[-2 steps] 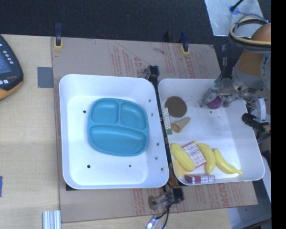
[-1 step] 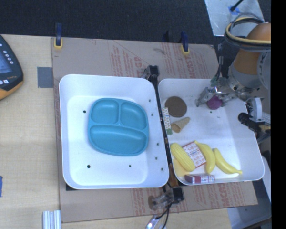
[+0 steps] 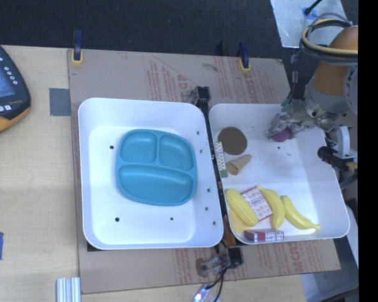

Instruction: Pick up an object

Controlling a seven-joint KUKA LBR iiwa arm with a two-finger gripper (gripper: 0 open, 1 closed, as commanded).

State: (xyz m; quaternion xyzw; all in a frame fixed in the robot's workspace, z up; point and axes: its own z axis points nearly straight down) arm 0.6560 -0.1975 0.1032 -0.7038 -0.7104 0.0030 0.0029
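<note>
Right shallow white bin (image 3: pixel 315 187): small purple object (image 3: pixel 280 134) at far end, directly under the pincer (image 3: pixel 285 126); pincer state cannot be told. Near end: yellow plastic bananas (image 3: pixel 283 209). Left white bin (image 3: pixel 94 168): blue divided plate (image 3: pixel 155 167).

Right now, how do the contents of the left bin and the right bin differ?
The left bin holds one thing, a blue divided tray lying flat near its middle; the right bin holds several small things: a brown disc, a cone, corn, bananas and a purple item. The gripper is over the right bin, not the left. Both bins are shallow and white.
</note>
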